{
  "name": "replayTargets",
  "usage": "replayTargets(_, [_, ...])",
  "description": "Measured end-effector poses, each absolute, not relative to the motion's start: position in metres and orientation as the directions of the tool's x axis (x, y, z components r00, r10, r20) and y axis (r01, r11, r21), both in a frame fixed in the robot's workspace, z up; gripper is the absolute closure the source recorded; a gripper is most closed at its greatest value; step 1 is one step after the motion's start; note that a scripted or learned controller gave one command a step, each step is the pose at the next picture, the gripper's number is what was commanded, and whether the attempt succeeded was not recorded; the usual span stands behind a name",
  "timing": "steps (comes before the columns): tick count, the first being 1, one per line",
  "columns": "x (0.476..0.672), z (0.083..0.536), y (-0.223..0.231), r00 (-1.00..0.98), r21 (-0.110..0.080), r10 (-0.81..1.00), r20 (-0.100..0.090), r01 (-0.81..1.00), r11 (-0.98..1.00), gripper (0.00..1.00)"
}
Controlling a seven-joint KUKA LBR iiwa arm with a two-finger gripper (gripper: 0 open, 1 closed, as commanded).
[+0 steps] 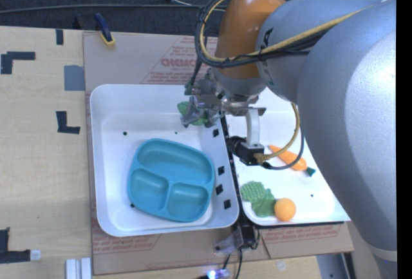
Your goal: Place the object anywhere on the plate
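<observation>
A blue plate [170,181] with three compartments lies in the left bin [109,142], toward its front. My gripper [195,113] hangs over the back right corner of that bin, above and behind the plate's far edge. A small green object [207,119] sits between its fingers, with green showing on both sides of them. The object is mostly hidden by the gripper, so its shape is unclear.
The right bin [322,203] holds an orange carrot [290,159], a green leafy piece [257,197] and an orange ball [284,209]. The divider between the bins [225,174] runs just right of the plate. The arm's bulk covers the right bin's back.
</observation>
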State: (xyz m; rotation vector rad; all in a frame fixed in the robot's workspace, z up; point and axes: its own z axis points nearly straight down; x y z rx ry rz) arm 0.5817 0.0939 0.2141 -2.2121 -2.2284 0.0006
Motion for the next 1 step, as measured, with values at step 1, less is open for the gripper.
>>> replayTargets(1, [0.6085,0.2291,0.1446,-0.007,0.001,1.0,0.001,1.0,0.007,1.0])
